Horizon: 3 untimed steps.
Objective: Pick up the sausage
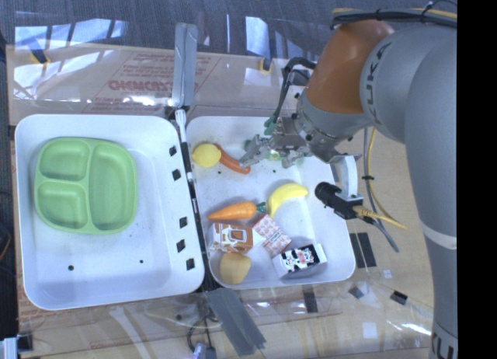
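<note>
My gripper (260, 148): it hangs over the far part of the right bin, my grey arm and orange band crowding in from the right.
My fingers: I cannot tell from this view whether they are spread or pressed together; the metal parts blur into one another.
Sausage (232, 165): a thin orange-red piece lying on the floor of the right bin, slanting from beside the lemon towards my gripper; its right end lies just below my fingertips, and I cannot tell whether I touch it.
Lemon (206, 155): a round yellow fruit touching the left end of the sausage, close to the divider between the bins.
Carrot (233, 211): lies across the middle of the bin, well apart from my gripper.
Banana (286, 196): just right of the carrot's green tip.
Near end of the bin: three small cartons (268, 245) and a potato (234, 267) huddle together.
Right bin (342, 260): holds all of these.
Left bin (46, 280): carries a green divided plate (85, 186).
</note>
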Motion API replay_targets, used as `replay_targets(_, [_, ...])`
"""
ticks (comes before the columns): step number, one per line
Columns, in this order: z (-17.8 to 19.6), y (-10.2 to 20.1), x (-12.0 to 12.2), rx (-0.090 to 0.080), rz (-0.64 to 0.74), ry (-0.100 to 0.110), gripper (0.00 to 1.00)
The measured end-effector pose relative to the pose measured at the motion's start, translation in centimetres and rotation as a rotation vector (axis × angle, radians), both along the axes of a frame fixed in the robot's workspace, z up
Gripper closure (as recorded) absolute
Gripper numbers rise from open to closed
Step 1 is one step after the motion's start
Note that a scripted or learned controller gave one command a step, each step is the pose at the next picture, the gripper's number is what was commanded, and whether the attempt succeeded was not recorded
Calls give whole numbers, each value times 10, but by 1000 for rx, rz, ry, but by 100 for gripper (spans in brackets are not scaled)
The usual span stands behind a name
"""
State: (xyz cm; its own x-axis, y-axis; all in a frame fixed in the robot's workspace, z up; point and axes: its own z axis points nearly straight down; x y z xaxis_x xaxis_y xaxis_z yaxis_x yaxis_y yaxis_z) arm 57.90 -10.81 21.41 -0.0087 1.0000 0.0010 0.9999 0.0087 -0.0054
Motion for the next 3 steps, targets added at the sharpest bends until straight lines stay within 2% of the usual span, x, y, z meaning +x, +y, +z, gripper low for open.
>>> replay_targets(1, [-122,-12,49,-2,-6,-3,0])
replay_targets(2, [-114,-12,47,1,-4,9,100])
replay_targets(3, [-113,-12,48,0,-3,6,0])
